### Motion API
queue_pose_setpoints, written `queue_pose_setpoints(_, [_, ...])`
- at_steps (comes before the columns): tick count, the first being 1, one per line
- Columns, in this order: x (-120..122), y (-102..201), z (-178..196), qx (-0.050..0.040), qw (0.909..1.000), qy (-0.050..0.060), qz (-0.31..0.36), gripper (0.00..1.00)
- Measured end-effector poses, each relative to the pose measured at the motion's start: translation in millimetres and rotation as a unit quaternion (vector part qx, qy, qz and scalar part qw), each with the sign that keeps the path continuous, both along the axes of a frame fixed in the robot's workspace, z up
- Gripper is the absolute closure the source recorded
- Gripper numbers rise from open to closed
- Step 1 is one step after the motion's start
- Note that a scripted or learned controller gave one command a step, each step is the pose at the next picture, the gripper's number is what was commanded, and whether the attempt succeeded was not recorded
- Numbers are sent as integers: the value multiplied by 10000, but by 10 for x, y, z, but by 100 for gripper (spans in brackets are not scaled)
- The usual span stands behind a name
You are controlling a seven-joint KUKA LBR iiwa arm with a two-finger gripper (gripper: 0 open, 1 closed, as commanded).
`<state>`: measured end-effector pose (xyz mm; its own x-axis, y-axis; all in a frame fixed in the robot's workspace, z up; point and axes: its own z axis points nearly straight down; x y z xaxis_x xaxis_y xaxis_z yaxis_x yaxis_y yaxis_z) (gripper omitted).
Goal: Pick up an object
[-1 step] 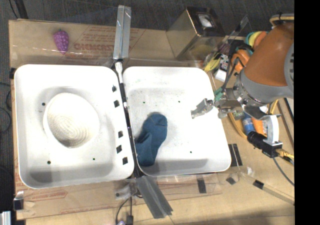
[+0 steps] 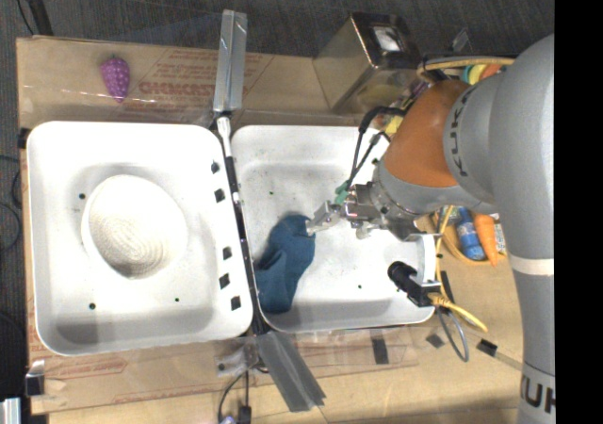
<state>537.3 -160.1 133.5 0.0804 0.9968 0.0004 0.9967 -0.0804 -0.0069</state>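
purple object (image 2: 116,76) on cardboard | orange item (image 2: 484,236) right of bins

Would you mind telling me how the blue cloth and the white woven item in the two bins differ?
The blue cloth is dark blue, while the white woven item nearly matches its bin. The cloth lies crumpled and elongated in the right bin, near its left wall; the woven item sits as a rounded dome near the middle of the left bin. The hand is right by the cloth and far from the woven item. Both rest on a bin floor.

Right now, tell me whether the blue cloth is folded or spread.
Bunched, not spread: the crumpled blue cloth lies in a heap in the right white bin.
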Motion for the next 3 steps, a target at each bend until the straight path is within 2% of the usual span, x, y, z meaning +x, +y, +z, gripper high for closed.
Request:
queue_pose_setpoints(1, [160,452,-434,1,10000,3,-63,0])
queue_pose_setpoints(2, [153,446,-344,2,10000,22,-48,100])
queue_pose_setpoints(3, [449,679,1334,2,9861,-28,1661,100])
